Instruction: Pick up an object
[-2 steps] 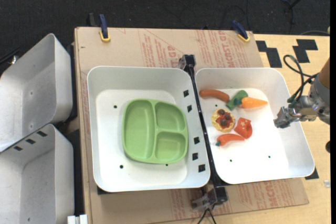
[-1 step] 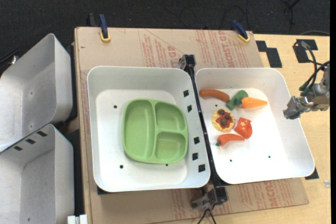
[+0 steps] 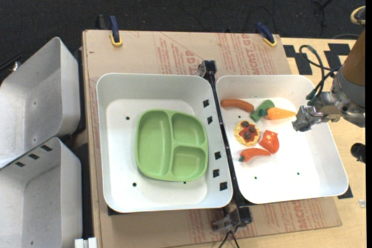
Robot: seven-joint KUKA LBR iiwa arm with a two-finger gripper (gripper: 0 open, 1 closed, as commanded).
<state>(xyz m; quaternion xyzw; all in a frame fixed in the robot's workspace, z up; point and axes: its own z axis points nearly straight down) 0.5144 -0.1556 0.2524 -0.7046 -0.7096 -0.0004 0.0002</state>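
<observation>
Camera view: the bench (image 3: 151,49) bears two white bins. The left bin (image 3: 110,125) holds a green divided plate (image 3: 172,145). The right bin (image 3: 314,171) holds small toy foods in its near-left part: a sausage (image 3: 237,104), a carrot (image 3: 281,114), a green piece (image 3: 264,108), a tart (image 3: 247,132), a red pepper (image 3: 269,140) and a chili (image 3: 254,154). The gripper (image 3: 303,121) hangs just right of the carrot, holding nothing; I cannot tell how its jaws stand.

Arm (image 3: 353,75) reaches in from right, wrist bent, claw (image 3: 303,119) low, pointing left
</observation>
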